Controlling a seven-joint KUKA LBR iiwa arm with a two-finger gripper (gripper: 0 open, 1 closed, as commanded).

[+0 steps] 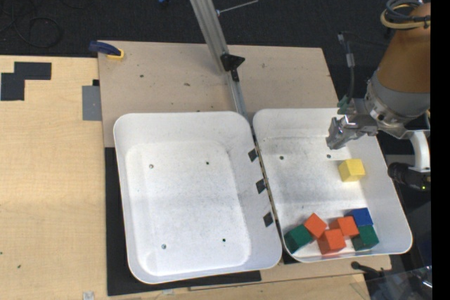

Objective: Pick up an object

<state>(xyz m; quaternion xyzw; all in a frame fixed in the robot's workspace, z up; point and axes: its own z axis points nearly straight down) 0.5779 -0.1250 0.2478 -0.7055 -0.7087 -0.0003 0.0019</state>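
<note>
end effector (340, 133) above right bin (299, 151) | grip state unclear | yellow block (351, 169) just beside

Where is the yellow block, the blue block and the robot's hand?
yellow block (351, 169), camera view, middle of its top face.
blue block (361, 216), camera view, its top face.
hand (338, 135), camera view, at its tips, above the right bin.

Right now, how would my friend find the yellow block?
Look in the right-hand shallow white bin. The small yellow cube lies alone near the middle, just below the gripper. The other blocks are clustered at the bin's near edge, and none is yellow.
</note>
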